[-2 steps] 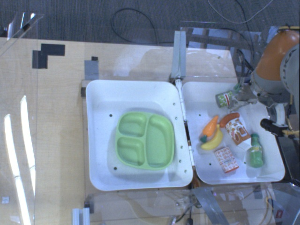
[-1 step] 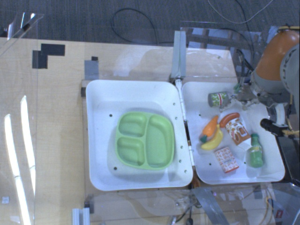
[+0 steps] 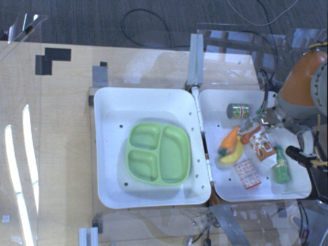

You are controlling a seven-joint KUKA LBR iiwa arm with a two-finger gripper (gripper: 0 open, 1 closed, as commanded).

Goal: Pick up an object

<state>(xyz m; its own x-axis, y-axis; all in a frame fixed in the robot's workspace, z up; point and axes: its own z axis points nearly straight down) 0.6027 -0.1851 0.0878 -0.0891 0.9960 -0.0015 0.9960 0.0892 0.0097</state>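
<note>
The gripper [image 3: 254, 123] hangs over the right bin [image 3: 215, 106], by the carrot [image 3: 230, 138]; its grip state I cannot tell. Better descend straight, centred on one object.

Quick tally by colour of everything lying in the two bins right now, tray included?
Green: 3, the divided tray, the can, the bottle
Orange: 1, the carrot
Yellow: 1, the banana
Red and white: 2, the carton, the small box
Total: 7

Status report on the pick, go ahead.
Gripper low in right bin, fingers unreadable. Carrot, banana, can, green bottle lying loose. Nothing visibly held.
</note>
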